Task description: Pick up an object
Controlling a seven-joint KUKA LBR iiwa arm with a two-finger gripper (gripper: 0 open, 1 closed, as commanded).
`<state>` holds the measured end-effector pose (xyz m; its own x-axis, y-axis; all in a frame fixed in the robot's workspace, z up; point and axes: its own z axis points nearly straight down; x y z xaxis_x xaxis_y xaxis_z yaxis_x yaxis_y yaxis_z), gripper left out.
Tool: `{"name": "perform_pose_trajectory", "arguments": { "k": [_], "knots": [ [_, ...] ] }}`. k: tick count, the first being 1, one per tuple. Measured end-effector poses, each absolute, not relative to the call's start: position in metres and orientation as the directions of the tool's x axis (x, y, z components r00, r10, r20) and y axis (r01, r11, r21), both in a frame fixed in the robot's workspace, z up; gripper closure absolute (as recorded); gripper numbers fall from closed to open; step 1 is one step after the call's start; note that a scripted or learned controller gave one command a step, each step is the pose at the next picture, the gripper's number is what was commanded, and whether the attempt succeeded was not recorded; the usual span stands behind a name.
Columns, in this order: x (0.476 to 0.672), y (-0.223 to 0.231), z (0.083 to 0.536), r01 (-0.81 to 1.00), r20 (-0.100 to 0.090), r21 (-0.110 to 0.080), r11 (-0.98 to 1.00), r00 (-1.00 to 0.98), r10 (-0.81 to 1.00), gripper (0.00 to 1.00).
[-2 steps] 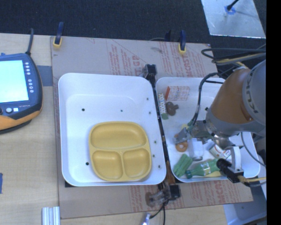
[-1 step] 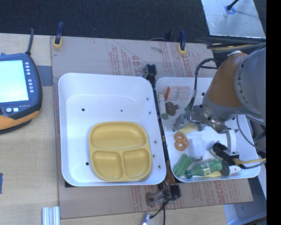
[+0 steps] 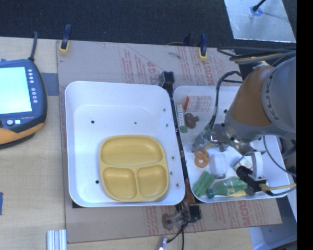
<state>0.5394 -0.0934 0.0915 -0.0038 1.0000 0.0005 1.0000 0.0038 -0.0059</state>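
- Camera view: gripper (image 3: 211, 138) low in the right bin (image 3: 194, 95), above an orange ring (image 3: 201, 159), probably seeking a grasp.
- Its opening and any hold: cannot tell.

Robot lab: teach pendant (image 3: 13, 100) on bench, clamped cardboard (image 3: 125, 61) under white bins (image 3: 78, 139).

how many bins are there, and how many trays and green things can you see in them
bins: 2 (left bin, right bin)
yellow trays: 1 (tray, in the left bin)
green things: 2 (block, bottle, both in the right bin)
total: 5
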Motion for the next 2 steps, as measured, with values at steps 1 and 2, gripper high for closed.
{"name": "perform_pose_trajectory", "arguments": {
  "k": [1,2],
  "knots": [
    [0.5391,-0.0941,0.1014,1.000,0.001,-0.009,0.004,-0.004,1.000,1.00],
    [0.5391,-0.0940,0.1014,1.000,0.001,-0.009,0.005,-0.005,1.000,0.00]
  ]
}}
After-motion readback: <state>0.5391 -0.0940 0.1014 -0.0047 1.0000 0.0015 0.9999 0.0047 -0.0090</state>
